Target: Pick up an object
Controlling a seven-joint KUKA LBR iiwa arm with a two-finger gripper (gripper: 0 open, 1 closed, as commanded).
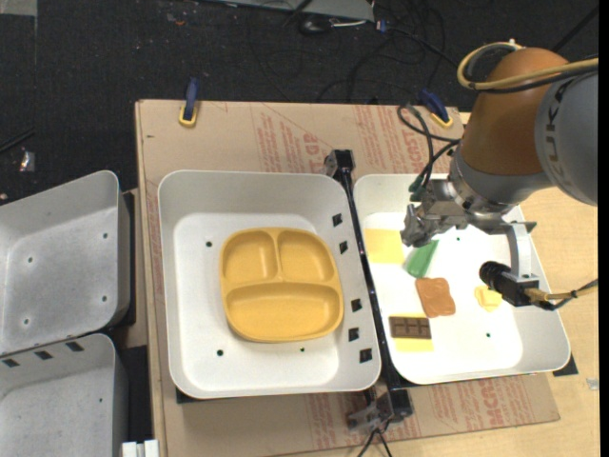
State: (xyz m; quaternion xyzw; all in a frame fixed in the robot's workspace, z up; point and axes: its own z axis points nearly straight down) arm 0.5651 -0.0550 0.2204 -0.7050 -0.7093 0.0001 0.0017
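Objects in right bin (542, 350): one green block (422, 258), one orange-brown piece (437, 296), one chocolate bar (411, 327), gripper (419, 231) above green block, grip unclear; left bin (181, 255) holds one yellow divided plate (282, 285).

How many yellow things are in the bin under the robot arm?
3: a yellow square by the divider, a yellow piece under the chocolate bar, a small yellow block right. The arm may hide more.

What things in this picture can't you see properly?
- End effector, camera view: the arm's own wrist hides its tips, so whether it grips anything is unclear.
- Green piece: its top end sits under the end effector.
- Small yellow block: partly behind a black part on the arm.
- Yellow slab: the brown chocolate piece covers part of it.
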